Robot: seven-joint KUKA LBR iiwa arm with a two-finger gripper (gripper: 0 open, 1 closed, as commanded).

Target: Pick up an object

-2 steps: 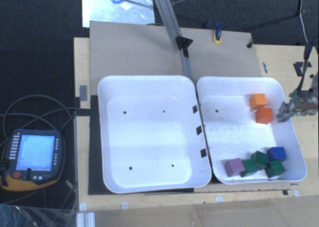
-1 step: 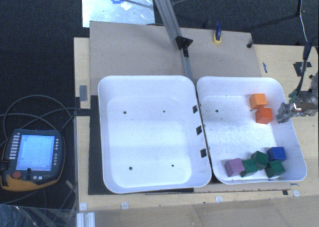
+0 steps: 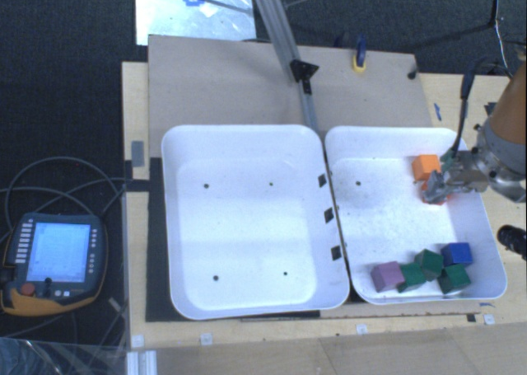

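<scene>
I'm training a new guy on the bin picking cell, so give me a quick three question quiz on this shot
1. True or false: the blocks lie in the left bin.
2. Which block sits nearest the tool? A) orange block B) purple block C) blue block
3. Fill in: the purple, green and blue blocks cluster near the right bin's ____ edge in the camera view.

Key: 1 false; 2 A; 3 lower.
</scene>
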